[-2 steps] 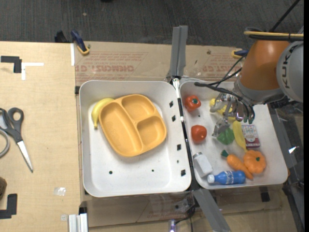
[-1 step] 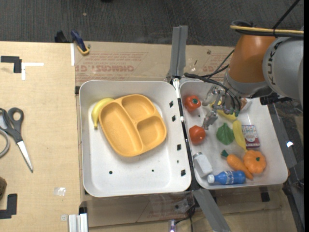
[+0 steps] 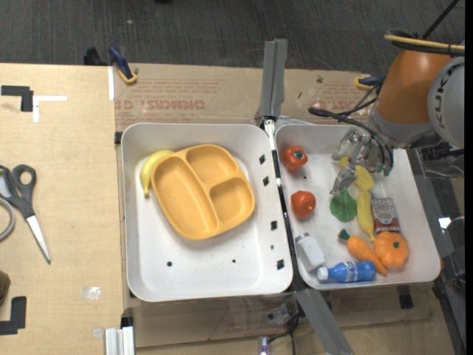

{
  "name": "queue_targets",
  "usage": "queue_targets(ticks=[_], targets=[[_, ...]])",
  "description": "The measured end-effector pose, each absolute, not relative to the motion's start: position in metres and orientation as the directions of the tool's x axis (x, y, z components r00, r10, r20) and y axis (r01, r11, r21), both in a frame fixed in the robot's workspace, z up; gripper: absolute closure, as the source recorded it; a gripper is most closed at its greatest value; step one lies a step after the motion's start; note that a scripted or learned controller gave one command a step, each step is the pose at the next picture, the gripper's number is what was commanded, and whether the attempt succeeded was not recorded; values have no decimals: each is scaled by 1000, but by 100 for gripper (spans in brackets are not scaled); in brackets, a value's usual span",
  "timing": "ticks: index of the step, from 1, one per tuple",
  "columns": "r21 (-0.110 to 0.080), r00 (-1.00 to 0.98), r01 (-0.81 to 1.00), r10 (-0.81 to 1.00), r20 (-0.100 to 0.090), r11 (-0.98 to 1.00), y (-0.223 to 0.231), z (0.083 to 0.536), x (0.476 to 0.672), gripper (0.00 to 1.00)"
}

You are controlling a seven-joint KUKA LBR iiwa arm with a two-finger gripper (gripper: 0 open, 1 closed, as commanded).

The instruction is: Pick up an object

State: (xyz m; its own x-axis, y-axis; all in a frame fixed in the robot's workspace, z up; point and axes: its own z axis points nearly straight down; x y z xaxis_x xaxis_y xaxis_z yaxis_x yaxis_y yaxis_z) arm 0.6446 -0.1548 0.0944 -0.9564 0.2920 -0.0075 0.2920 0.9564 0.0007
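Pincer (image 3: 353, 170) hangs over the right bin (image 3: 319, 140), at about one o'clock within it; whether its tips are apart or together cannot be told.

Just below the pincer lie a green leafy toy (image 3: 343, 207) and a yellow toy corn (image 3: 364, 204), with a small red packet (image 3: 384, 216) at three o'clock of them. Two red tomatoes (image 3: 295, 157) (image 3: 303, 203) sit toward nine o'clock in that bin. At six o'clock lie a white bottle (image 3: 310, 250), a blue bottle (image 3: 347, 272), a carrot (image 3: 361, 251) and an orange pumpkin (image 3: 391, 248). Left bin (image 3: 199, 272) bears a yellow divided plate (image 3: 201, 191) with a banana (image 3: 152, 167) touching its ten o'clock edge. Scissors (image 3: 26, 205) lie on the bench (image 3: 59, 257), well apart at nine o'clock.
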Motion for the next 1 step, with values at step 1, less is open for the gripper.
queue_targets(ticks=[1], targets=[[1, -957, 290, 290, -14, 957, -155, 105, 646, 100]])
